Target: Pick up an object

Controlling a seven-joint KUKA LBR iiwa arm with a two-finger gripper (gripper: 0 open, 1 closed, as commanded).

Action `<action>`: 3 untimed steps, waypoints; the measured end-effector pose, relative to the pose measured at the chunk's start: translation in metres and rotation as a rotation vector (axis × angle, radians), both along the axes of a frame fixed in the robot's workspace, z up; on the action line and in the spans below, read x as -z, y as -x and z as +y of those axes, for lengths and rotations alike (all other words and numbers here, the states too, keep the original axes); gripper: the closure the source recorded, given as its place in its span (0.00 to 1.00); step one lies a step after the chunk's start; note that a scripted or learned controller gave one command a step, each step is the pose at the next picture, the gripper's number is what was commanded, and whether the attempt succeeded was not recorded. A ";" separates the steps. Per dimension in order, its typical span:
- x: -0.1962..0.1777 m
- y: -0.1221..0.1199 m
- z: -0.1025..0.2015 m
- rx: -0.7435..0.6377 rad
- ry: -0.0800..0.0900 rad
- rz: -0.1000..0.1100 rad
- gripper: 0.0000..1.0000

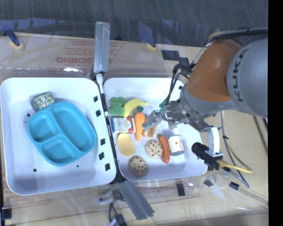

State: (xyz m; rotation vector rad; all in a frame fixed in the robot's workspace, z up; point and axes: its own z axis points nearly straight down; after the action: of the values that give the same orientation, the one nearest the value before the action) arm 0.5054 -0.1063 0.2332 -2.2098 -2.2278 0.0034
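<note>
Reaching from right, arm (226,74) bent low over right bin (188,86); gripper (153,121) beside carrot (139,125); grip state unclear, possibly empty.

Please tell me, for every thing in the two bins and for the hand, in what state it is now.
hand: low over the right bin, beside the carrot.
carrot: lying flat, not lifted.
banana: lying beside the green toy.
two cookies: lying flat, apart.
sausage: lying flat.
blue tray: right way up in the left bin.
small can: on its side, behind the tray.
</note>
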 end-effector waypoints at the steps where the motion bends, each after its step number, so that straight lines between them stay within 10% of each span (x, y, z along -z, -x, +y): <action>1: 0.136 -0.040 -0.020 -0.182 0.003 -0.016 0.00; 2: 0.098 -0.054 -0.049 0.066 0.002 -0.002 0.00; 3: 0.142 -0.072 -0.033 0.031 0.002 0.000 0.00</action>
State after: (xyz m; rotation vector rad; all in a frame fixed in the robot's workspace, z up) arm 0.5771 -0.1392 0.0909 -2.2446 -2.1948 0.0048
